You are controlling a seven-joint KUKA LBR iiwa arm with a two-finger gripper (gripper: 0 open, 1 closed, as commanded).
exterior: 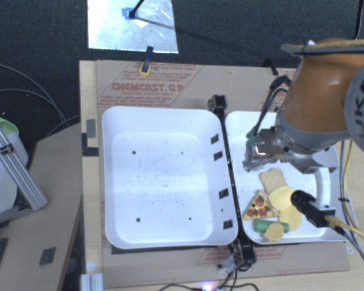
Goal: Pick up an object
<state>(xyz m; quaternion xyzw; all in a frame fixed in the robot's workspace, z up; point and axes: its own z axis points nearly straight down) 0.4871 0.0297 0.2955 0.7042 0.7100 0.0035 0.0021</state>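
Observation:
My gripper (253,160) hangs low over the right bin (238,128), near its left wall, with the grey arm and its orange band above it. Just below and to the right of the gripper lies a tan slice of toast (271,179). Nearer the front sit a pizza slice (259,207), a pale yellow round piece (283,199), a green piece (262,225) and a small yellow-green piece (275,231). I see nothing between the gripper's tips.
The left bin (118,123) stands beside the right one, with black clips (219,156) along the shared wall. Both rest on a cardboard sheet (188,77). A shiny foil sheet (131,18) lies behind the bench.

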